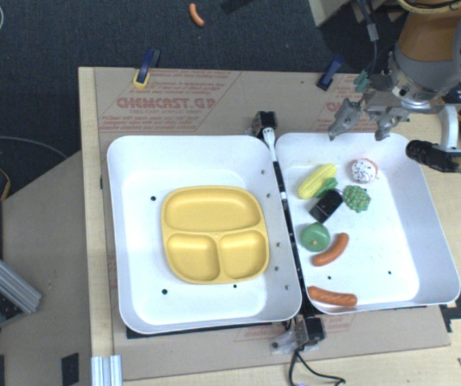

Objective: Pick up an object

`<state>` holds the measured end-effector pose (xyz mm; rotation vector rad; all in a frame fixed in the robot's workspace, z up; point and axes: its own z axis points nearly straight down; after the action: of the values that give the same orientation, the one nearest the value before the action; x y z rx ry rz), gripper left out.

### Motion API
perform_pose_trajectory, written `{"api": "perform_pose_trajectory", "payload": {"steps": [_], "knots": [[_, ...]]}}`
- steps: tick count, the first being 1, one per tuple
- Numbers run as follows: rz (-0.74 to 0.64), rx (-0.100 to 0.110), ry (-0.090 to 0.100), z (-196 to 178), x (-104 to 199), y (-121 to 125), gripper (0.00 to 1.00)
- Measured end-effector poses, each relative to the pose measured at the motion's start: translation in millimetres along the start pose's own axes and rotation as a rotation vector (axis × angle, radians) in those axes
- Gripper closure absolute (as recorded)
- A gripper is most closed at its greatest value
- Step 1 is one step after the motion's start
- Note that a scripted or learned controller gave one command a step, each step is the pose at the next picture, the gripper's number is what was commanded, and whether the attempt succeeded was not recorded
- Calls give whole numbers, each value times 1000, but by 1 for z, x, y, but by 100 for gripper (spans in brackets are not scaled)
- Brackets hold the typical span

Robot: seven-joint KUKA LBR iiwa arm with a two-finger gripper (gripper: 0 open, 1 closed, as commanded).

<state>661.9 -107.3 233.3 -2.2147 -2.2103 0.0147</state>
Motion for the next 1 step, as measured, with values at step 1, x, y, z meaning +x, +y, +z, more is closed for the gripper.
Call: {"api": "perform_pose_trajectory", "payload": {"steps": [1], "knots": [[-2,-15,-2,-9,0,2,0]]}}
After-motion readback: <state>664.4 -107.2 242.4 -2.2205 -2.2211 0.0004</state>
